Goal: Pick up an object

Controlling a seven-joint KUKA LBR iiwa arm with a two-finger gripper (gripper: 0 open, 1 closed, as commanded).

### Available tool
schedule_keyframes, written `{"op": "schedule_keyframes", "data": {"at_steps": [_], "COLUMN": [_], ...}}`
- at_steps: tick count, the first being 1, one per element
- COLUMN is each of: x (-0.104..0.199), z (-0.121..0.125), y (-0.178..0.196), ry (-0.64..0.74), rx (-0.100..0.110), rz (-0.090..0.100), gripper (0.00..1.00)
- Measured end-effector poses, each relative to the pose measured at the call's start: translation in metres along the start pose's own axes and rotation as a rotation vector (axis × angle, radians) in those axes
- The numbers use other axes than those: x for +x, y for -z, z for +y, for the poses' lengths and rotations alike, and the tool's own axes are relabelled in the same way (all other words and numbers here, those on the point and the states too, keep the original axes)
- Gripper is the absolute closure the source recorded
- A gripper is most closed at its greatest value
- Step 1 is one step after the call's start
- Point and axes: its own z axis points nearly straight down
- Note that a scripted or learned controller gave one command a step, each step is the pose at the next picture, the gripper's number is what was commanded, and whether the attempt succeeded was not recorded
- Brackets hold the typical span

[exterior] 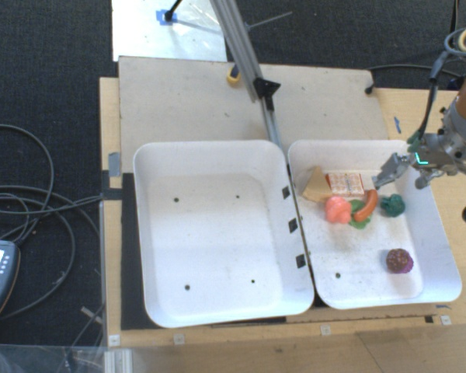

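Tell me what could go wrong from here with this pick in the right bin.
1. The tan wedge, cracker box, pink piece and orange carrot sit bunched together, so the gripper may nudge or catch a neighbour.
2. The green toy lies near the right bin's wall, leaving little room beside it.

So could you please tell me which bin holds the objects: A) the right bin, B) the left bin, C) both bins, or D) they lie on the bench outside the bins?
A, since the carrot, the purple ball and the rest all lie inside the right bin.
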Motion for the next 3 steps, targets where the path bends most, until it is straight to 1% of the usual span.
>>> {"op": "schedule_keyframes", "data": {"at_steps": [1, 2, 3], "x": [0.0, 0.002, 0.002], "z": [0.0, 0.001, -0.006], "y": [0.001, -0.041, -0.1], "ry": [-0.002, -0.004, -0.005], "rx": [-0.002, 0.002, 0.003], "rz": [-0.001, 0.0, 0.0], "gripper": [0.0, 0.0, 0.0]}}
